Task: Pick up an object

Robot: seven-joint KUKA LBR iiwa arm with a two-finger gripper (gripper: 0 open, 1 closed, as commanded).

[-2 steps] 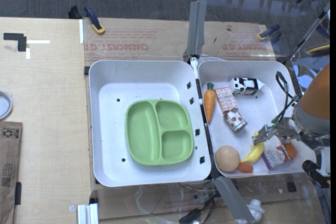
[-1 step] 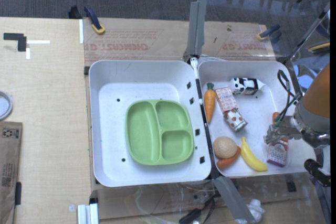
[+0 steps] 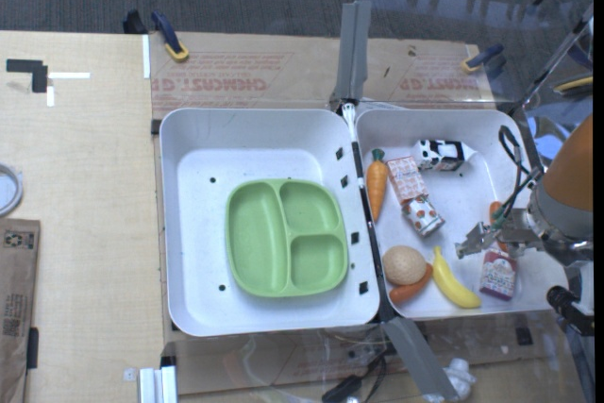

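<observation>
Where the claw (image 3: 479,239) hangs, banana (image 3: 454,280) lies below.

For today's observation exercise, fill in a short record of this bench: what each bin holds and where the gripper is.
left bin: green divided tray
right bin: carrot, banana, cow toy, can, egg-shaped object, small cartons
gripper: over the right bin's right side, above a small carton
held: nothing visible
</observation>
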